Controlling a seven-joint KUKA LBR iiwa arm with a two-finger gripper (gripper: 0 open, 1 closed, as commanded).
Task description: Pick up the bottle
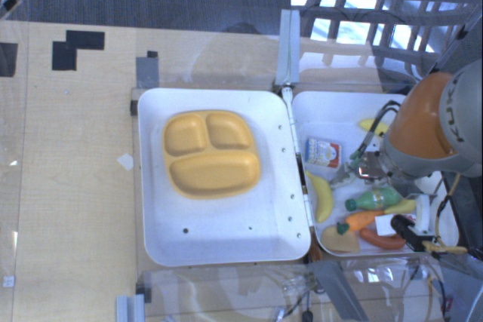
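The bottle (375, 199) is green with a yellow label and lies on its side in the right bin (332, 111), near the bin's front. My gripper (351, 168) hangs just above and to the left of the bottle's cap end, between it and a small carton (323, 152). Nothing shows between the gripper and the bottle, and the two look slightly apart. The orange wrist band (423, 124) and grey arm cover the right part of this bin.
Around the bottle lie a banana (322, 196), an orange carrot (361, 221), a red piece (381, 240), a tan disc (339, 239) and a yellow item (370, 124). The left bin (219, 237) holds a yellow divided plate (211, 153).
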